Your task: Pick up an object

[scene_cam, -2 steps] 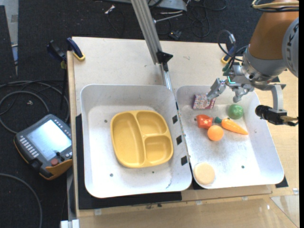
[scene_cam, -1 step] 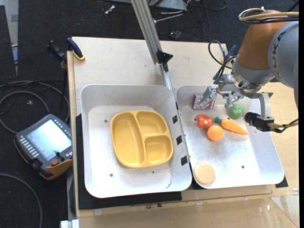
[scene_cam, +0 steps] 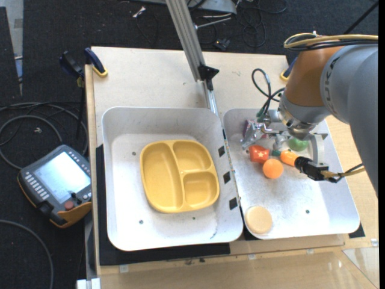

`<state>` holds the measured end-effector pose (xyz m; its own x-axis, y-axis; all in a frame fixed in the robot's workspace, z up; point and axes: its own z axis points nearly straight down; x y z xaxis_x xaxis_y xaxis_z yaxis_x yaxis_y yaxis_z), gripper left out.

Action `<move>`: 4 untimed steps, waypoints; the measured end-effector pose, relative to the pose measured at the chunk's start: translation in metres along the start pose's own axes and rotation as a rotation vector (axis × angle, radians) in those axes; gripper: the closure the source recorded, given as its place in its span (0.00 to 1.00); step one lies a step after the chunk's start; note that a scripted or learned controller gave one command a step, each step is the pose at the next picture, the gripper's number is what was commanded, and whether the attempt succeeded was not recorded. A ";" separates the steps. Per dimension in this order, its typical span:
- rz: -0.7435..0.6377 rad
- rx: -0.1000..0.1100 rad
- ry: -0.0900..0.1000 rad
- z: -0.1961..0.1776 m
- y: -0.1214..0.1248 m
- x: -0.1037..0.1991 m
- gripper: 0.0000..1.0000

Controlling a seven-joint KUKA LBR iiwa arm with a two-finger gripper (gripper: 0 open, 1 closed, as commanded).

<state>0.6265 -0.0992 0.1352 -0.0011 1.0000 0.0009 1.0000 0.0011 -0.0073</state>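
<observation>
Red toy [scene_cam: 259,155] sat just below-left of my jaws [scene_cam: 272,138] in right bin [scene_cam: 337,215] | orange ball [scene_cam: 273,169] nearer camera | jaw state: couldn't tell

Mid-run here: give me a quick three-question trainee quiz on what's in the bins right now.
1. True or false: the yellow tray lies in the left bin.
2. Which item lies nearest the right bin's front edge? A) orange ball B) tan disc C) red item
3. Fill in: the gripper hovers over the ___ bin.

Key: 1 true; 2 B; 3 right.
</observation>
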 end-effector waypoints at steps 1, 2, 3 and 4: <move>0.001 -0.003 0.000 0.042 0.000 0.001 0.00; 0.001 -0.009 -0.001 0.030 0.001 0.001 1.00; -0.001 -0.015 -0.002 -0.034 0.003 0.002 1.00; -0.003 -0.016 -0.002 -0.095 0.008 0.009 1.00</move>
<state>0.6354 -0.0902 0.2301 -0.0043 1.0000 -0.0014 1.0000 0.0043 0.0090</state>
